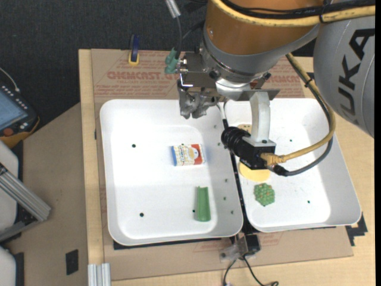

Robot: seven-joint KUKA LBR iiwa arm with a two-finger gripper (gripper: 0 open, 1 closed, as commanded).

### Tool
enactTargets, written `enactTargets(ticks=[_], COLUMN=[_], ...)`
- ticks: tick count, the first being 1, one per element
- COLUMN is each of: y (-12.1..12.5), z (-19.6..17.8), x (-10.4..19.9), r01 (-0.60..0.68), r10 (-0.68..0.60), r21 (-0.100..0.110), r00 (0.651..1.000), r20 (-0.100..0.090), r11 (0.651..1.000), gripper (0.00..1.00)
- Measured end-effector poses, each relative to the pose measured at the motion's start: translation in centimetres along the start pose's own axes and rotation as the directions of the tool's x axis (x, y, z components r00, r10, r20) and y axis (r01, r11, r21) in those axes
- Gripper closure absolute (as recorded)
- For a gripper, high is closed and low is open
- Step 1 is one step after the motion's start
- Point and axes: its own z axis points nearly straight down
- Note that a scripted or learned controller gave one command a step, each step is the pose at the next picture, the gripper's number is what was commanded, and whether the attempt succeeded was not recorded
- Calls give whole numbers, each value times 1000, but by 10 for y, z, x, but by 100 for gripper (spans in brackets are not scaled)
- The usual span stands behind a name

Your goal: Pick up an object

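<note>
Tool — fingertips indistinct; yellow object half-hidden

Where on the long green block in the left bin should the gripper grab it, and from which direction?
Probably from straight above, fingers across the narrow width at mid-length. The long green block lies flat in the left white bin, its long axis running toward the near rim, with bare floor on both long sides. The gripper sits near the far rim.

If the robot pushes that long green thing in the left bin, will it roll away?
The green piece looks rounded and elongated, so it would probably roll sideways if nudged on its long side. It seems small and solid, so likely light and stiff. The smooth white bin may let it slide.
</note>
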Motion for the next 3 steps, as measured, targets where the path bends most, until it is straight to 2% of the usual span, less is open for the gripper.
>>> enactTargets(ticks=[1,2,3], y=[20,-1,-23], z=[145,92,112], x=[27,10,-61], r01=[-4,-7,-12], r10=[4,7,12], r21=[34,16,26], r00=[1000,1000,1000], r20=[14,7,11], r11=[999,1000,1000], gripper=[100,100,100])
